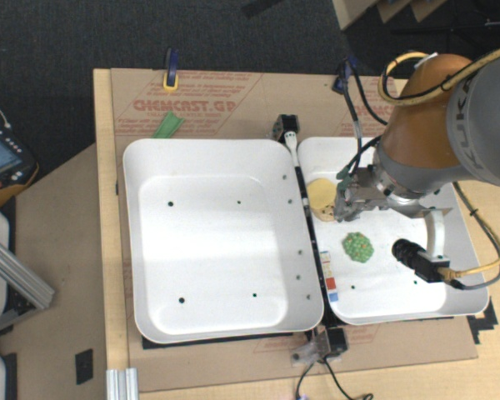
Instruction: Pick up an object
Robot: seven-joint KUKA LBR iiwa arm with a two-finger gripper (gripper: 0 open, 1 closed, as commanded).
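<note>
The grey arm with its orange band reaches in from three o'clock and hangs over the right bin. Its claw sits low over the bin's upper left part, close to the divide between the two bins; whether it is spread or closed cannot be told from this slant, and nothing can be seen held in it.

A pale yellow round object lies just beside the claw at about ten o'clock from it, near the bin's left wall. A bumpy green ball lies near the claw at about five o'clock, on the bin floor and apart from the yellow one.

The left bin lies at nine o'clock from the claw, both bins resting on the cardboard-covered table.
</note>
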